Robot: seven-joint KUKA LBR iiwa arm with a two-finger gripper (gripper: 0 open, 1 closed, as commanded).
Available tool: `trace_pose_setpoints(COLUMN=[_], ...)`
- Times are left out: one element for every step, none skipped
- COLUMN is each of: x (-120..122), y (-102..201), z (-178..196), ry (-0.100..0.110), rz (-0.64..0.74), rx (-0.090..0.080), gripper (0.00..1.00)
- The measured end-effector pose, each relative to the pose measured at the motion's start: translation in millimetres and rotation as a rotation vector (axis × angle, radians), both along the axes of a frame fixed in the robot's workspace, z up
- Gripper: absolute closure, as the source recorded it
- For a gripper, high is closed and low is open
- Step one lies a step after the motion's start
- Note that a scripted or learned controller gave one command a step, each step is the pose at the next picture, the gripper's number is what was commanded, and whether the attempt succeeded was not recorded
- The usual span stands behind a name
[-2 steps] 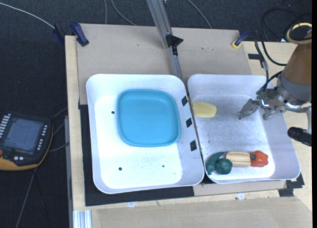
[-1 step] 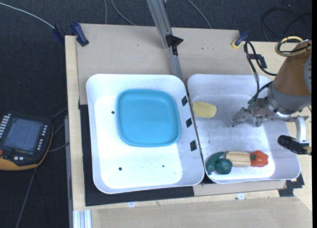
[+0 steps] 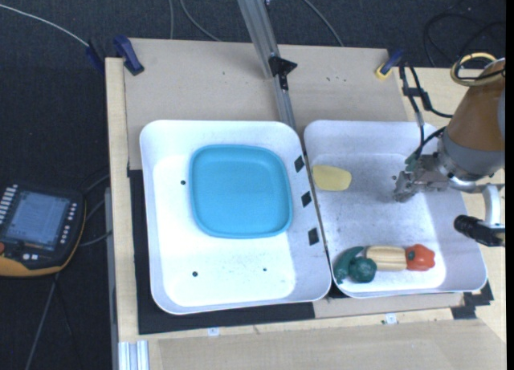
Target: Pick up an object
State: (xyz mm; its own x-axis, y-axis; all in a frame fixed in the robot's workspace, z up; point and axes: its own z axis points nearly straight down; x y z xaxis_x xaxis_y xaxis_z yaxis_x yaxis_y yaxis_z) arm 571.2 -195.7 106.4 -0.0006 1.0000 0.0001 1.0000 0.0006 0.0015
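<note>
Over the right bin: your tool (image 3: 405,184) sits low above bare floor in the upper right part of the right bin (image 3: 377,140); I cannot tell from this slanted view how it is set, and nothing visible is in it.
Yellow piece: the yellow object (image 3: 332,177) lies near the bin's left wall, apart from the tool, to its left in view.
Front row: a green object (image 3: 356,267), a tan block (image 3: 386,258) and a red object (image 3: 420,258) lie touching in a line by the near rim, well apart from the tool.
Left bin: the left bin (image 3: 165,224) holds a blue plate (image 3: 241,190); flat and wide, so a poor pick.
Risk one: if you close where the tool now is, you likely grab air.
Risk two: going for the front row, you may nudge a neighbour or pinch two at once, since they touch.
Risk three: the yellow piece looks low and rounded, possibly soft; it could slide toward the wall.
</note>
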Motion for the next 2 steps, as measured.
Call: trace_pose_setpoints(x=[9.3,8.2], y=[1.1,6.6], z=[59.0,120.6], ry=[-0.004,-0.005], rz=[0.000,0.000], rx=[-0.001,-0.001], gripper=[1.00,1.00])
